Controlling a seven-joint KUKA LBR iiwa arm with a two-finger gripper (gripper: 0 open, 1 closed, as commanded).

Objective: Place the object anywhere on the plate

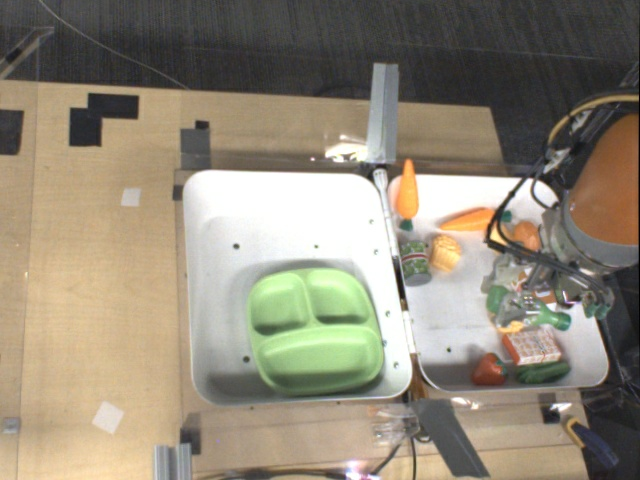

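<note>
A green divided plate (315,330) lies in the left white bin (215,228), toward its front. The arm reaches in from the right, and my gripper (518,303) hangs low over the right part of the right bin (450,318). It sits just above a small orange-and-white box (531,345) and a green toy (543,372). The wrist hides what lies directly under the gripper.
The right bin also holds an upright carrot (406,190), a lying carrot (468,218), a small can (416,260), a yellow toy (447,253), an orange piece (525,234) and a red toy (488,370). A metal divider (393,258) separates the bins.
</note>
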